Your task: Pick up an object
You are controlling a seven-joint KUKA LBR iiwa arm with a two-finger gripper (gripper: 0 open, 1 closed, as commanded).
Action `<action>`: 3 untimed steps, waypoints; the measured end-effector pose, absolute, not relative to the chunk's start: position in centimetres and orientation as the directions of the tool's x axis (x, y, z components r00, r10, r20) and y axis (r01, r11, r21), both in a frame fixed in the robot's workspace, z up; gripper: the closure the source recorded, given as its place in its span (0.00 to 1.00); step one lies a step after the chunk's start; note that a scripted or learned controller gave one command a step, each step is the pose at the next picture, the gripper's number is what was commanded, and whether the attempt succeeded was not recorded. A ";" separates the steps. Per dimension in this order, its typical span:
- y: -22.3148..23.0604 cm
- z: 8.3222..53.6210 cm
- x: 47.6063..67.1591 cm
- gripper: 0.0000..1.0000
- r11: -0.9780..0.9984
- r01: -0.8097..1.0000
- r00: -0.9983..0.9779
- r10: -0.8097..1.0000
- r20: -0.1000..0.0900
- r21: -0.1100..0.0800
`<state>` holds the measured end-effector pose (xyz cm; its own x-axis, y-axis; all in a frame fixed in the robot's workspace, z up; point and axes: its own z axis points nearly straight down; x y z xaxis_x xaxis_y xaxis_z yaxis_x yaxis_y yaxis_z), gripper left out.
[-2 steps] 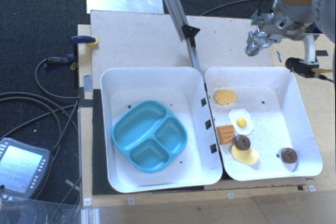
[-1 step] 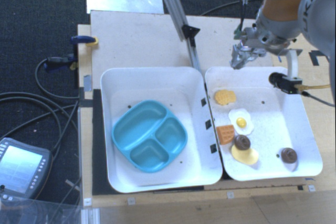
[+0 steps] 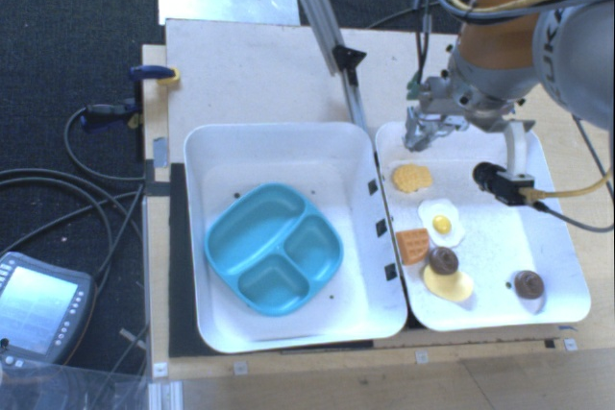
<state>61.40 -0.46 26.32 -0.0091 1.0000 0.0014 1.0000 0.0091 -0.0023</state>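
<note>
Chocolate donut (image 3: 528, 283) in right bin (image 3: 567, 288), gripper (image 3: 419, 137) above cookie (image 3: 411, 177) — fingers' spread perhaps narrow, unclear.

Both bins (image 3: 288, 144) are white. The left one bears a light blue divided tray (image 3: 274, 248). The right holds a tan cookie (image 3: 411, 177), a white egg with yellow yolk (image 3: 442, 224), an orange cracker (image 3: 414, 245), two brown chocolates (image 3: 443, 259) and a yellow slice (image 3: 454, 285).

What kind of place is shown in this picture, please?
Probably a robotics lab bench for grasping trials. A robot arm's claw hangs over a white bin of toy food, such as a fried egg, and a teach pendant lies among cables.
</note>
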 end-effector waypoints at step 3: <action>9.8 24.1 51.6 1.00 0.011 1.000 -0.011 1.000 0.003 -0.002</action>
